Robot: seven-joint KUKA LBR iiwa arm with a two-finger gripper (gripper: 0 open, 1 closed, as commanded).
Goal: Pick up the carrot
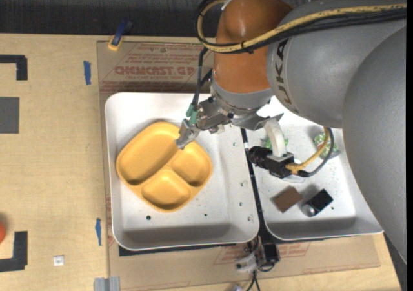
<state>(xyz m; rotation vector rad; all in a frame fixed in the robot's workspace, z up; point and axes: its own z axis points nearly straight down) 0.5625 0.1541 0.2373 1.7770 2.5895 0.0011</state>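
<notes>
1. Although the task concerns the carrot, its place cannot be made out from this slanted view, and so its position relative to the gripper [184,136] cannot be told either.
2. The gripper, a small grey metal tip below the wrist, hangs over the left shallow white bin [219,219] and meets the upper rim of a yellow plastic plate with three rounded compartments [164,167]. Whether it is spread apart or closed cannot be told.
3. The yellow plate lies on the floor of the left bin, towards its left wall, and sits askew to the bin's sides. Small dark specks dot the white floor around it.
4. The grey arm [335,70], with its orange band [248,25] above the wrist, reaches in from the right and covers the upper part of the right shallow white bin [335,222].
5. In the right bin, near the front wall, lies a small flat brown block [286,199]. Just beside it, to the right, lies a small black block with a pale face [318,202].
6. Both bins rest on a tan cardboard sheet with red print [155,67] on the pale wooden bench [51,154].
7. Farther out, a short strip of blue tape [87,71] is stuck at the cardboard's left edge. A blue and yellow clip [119,33] sits at its upper left corner.
8. A red thing [2,231] is cut off by the left edge of the view, well apart from both bins.
</notes>
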